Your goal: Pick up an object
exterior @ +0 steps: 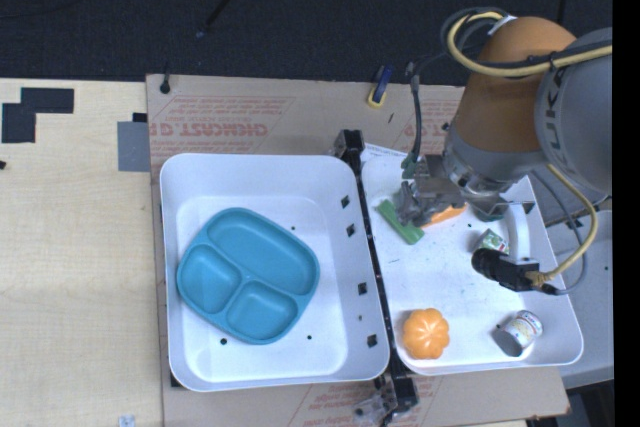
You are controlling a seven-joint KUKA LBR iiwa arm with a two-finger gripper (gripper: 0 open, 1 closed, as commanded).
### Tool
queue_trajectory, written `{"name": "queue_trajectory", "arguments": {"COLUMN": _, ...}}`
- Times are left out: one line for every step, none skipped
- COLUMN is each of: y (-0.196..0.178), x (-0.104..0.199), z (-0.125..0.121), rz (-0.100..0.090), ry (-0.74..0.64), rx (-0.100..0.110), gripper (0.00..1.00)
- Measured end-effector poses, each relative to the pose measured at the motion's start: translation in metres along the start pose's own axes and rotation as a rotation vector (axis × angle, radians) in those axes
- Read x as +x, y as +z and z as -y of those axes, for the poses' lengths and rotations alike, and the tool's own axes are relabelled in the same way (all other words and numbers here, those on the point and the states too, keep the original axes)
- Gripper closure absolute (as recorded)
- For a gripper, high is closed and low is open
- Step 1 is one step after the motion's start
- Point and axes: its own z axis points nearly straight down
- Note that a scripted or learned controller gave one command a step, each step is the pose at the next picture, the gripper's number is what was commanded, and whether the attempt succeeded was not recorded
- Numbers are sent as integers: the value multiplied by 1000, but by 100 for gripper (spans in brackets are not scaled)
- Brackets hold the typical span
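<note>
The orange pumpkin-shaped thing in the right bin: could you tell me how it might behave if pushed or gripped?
The orange pumpkin looks round, so it would probably roll when nudged. Its ribbed, curved sides may slip from a pinch. It lies apart from other things, near the right bin front wall.

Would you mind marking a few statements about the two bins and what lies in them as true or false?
1. The blue divided plate lies in the left bin. True.
2. The orange pumpkin-shaped object sits in the left bin beside the plate. False: it sits in the right bin, near its front edge.
3. The gripper is down in the right bin, next to a green object. True.
4. The small can rests on the blue plate. False: it lies in the right bin's front right corner.
5. The plate has three compartments. True.
</note>
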Motion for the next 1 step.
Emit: {"name": "queue_trajectory", "arguments": {"y": 20, "x": -3, "z": 2, "rz": 1, "ry": 1, "rx": 4, "gripper": 100}}
